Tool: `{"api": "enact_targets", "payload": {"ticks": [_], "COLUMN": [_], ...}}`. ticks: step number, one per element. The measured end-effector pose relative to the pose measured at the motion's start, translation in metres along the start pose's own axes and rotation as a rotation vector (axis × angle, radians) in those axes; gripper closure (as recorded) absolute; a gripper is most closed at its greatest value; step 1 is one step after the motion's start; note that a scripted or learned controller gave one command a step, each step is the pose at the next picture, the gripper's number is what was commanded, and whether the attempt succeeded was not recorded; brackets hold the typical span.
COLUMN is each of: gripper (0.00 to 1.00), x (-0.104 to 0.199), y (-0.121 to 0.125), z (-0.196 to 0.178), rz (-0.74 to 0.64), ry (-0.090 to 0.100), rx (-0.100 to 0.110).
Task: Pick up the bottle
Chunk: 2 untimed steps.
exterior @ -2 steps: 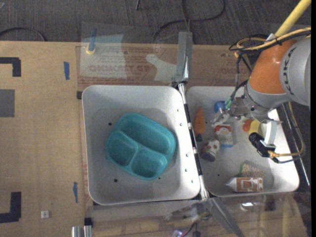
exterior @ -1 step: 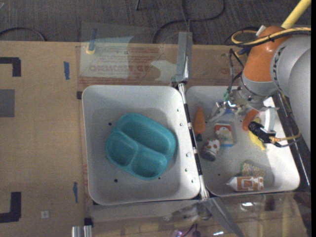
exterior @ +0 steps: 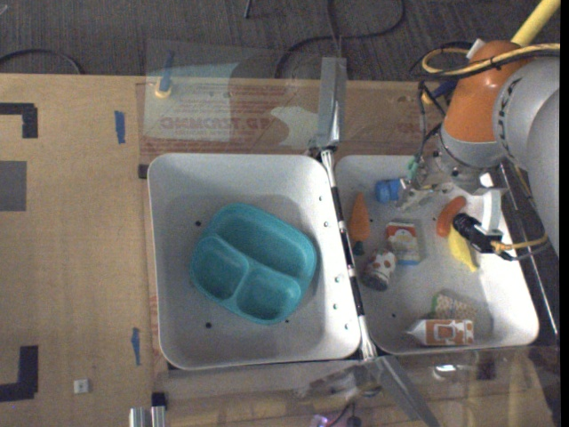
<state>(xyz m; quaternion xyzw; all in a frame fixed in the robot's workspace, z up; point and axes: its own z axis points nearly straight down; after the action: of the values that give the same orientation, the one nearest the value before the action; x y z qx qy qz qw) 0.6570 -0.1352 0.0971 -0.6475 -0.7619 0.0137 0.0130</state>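
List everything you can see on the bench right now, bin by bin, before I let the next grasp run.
Left bin: 1, white, left of centre.
Tray: 1, teal, three compartments, middle of left bin.
Right bin: 1, white, beside the left bin.
Carrot: 1, orange, right bin's left edge.
Blue item: 1, blue, right bin's top, by the gripper.
Carton: 1, white and red, right bin's centre.
Bottle: 1, pale with dark end, below the carrot.
Banana: 1, yellow, right side.
Red item: 1, orange-red, above the banana.
Box: 1, white and orange, right bin's bottom.
Arm: 1, grey with orange band, from the right.
Gripper: 1, over right bin's top.
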Motion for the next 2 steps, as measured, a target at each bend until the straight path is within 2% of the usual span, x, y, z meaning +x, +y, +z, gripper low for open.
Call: {"api": "enact_targets", "payload": {"ticks": [1,2], "gripper": [1.00,1.00], "x": [0.034,0.006], "y": [-0.013,-0.009], "z": [-0.154,-0.190], "rz": [0.029,-0.019], "ry": [-0.004,-0.006], "rx": [-0.042,-0.042]}}
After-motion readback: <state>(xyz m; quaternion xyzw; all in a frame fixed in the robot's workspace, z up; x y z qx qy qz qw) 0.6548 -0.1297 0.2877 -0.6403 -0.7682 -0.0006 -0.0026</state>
